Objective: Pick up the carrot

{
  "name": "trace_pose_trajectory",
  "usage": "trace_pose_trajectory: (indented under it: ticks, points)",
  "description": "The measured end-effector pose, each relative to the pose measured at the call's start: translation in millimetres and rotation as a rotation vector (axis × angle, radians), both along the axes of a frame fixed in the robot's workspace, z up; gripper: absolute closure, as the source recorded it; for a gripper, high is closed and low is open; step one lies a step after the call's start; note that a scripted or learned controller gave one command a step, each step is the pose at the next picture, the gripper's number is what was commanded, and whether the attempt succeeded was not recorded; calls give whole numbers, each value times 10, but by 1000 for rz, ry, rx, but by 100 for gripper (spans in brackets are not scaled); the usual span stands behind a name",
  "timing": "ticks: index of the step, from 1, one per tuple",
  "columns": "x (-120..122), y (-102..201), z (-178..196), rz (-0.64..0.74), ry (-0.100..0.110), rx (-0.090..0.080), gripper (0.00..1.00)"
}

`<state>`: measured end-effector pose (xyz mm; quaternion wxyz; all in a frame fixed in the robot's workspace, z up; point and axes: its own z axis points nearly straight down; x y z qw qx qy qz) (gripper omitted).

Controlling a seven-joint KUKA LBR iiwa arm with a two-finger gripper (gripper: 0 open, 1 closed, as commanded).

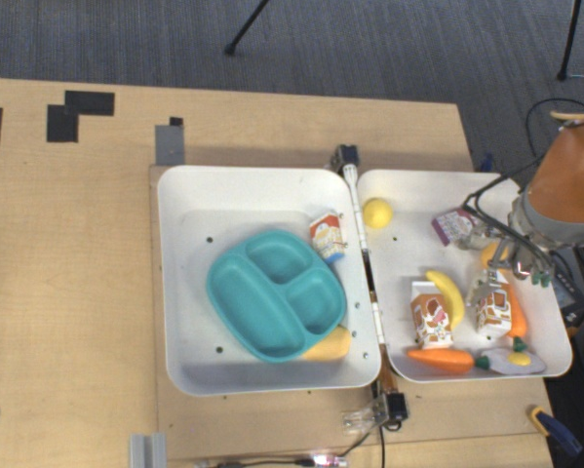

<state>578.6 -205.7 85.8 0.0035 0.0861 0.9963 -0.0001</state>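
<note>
— Where's the carrot?
— The orange plastic carrot (441, 360) lies flat at the near edge of the right white bin (401, 252), long axis running left to right, green stem end pointing right, just below a small brown-and-white carton (430, 321).
— And the jaws (506, 257)?
— Over the bin's right side, above a second carton (491, 309), apart from the carrot. Open or together, I cannot tell.

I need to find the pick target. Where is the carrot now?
The carrot lies in the right bin, along its near edge, just below the small brown-and-white carton and the banana.
</note>
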Motion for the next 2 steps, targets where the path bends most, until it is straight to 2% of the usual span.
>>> trace_pose_trajectory:
  ticks: [2]
  points:
    - [0, 0, 0, 0, 0, 0, 0]
